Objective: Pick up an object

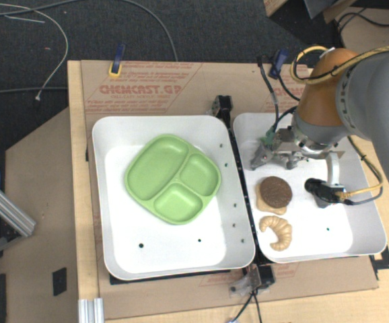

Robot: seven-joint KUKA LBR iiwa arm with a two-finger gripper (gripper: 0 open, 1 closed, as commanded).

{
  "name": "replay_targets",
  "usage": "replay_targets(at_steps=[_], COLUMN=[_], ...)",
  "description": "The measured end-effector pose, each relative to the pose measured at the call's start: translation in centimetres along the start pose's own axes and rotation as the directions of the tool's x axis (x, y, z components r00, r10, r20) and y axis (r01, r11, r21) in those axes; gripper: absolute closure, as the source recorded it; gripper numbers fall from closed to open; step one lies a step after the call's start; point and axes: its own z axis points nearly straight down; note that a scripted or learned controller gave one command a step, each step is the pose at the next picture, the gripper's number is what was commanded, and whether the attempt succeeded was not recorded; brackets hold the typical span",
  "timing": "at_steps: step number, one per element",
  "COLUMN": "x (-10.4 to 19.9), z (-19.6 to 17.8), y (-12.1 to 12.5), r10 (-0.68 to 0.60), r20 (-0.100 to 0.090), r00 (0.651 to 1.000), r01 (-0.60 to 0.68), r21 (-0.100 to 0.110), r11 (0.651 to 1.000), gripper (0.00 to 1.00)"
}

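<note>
Lying near the front edge of the right shallow white bin [356,237]: a tan plastic croissant [277,231], long axis slanting, both tips curling toward the bin's left wall. Just behind it, touching or nearly so, a round brown cookie-like disc [274,192]. Hanging above the bin's rear half, close behind the disc: the two-finger gripper [290,155]; spread impossible to tell. Resting in the left white bin [107,241]: a green three-compartment plastic plate [173,178]. Printed in red on the cardboard base [80,113] along the rear edge: "QUICKCAST", partly legible
</note>
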Motion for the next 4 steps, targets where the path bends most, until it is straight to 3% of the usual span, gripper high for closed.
replay_targets(at_steps=[1,3,4], x=[0.0,-0.6,4.4], z=[-1.2,-12.4,-13.8], y=[0.1,-0.1,-2.0], r10=[0.000,-0.001,-0.003], r20=[0.000,0.002,-0.001], r00=[1.000,1.000,1.000], r01=[0.000,0.001,0.003], r21=[-0.004,-0.010,-0.002], r11=[1.000,1.000,1.000], gripper=[1.00,1.00,1.00])
